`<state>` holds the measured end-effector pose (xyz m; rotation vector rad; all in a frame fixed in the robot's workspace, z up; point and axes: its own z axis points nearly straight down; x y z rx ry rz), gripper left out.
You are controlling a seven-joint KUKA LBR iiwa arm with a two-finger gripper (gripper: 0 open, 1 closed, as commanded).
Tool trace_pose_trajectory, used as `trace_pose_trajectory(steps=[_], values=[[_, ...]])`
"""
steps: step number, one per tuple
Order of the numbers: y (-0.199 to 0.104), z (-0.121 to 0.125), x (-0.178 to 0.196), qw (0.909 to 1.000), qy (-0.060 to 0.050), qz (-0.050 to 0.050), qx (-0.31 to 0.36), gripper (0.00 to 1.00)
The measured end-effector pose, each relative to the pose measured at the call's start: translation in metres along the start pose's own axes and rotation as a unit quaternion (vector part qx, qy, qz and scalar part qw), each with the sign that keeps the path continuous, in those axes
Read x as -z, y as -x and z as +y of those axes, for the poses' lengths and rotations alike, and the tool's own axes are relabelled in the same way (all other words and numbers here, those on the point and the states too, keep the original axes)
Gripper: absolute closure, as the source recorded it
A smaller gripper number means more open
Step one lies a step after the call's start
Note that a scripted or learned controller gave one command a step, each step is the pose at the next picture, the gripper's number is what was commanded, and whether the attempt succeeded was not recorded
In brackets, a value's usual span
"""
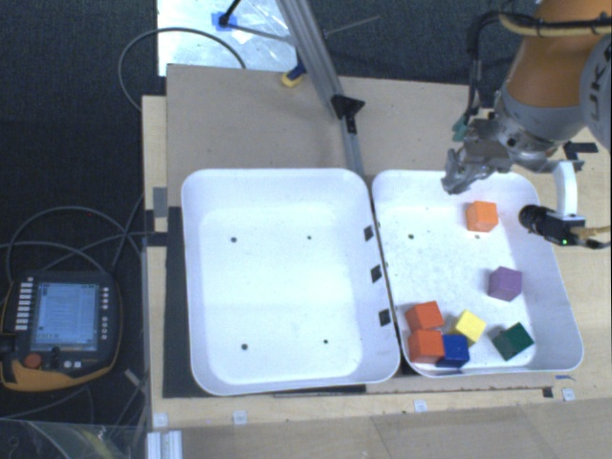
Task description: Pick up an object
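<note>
Two smooth white bins, left [206,256] and right [545,256], look like glossy moulded plastic. The bench [402,113] beneath is matt, cardboard-like tan board. The coloured blocks, such as the orange block [482,215], appear matt, possibly painted wood.

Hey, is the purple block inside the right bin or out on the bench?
Inside. The purple block sits on the floor of the right bin, within its white rim, apart from the other blocks.

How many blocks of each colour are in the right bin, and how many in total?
Orange: 3
Purple: 1
Yellow: 1
Blue: 1
Green: 1
Total: 7 blocks, all in the right bin.
</note>
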<state>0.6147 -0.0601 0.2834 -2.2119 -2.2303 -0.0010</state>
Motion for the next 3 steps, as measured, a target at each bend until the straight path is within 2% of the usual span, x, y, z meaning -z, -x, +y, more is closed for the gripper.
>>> trace_pose_trajectory(steps=[1, 2, 3], values=[[-0.053, -0.01, -0.016, 1.0, 0.0, 0.001, 0.001, 1.0], [-0.105, -0.035, -0.033, 1.0, -0.001, 0.001, 0.001, 1.0], [-0.152, -0.053, -0.029, 1.0, 0.0, 0.001, 0.001, 1.0]])
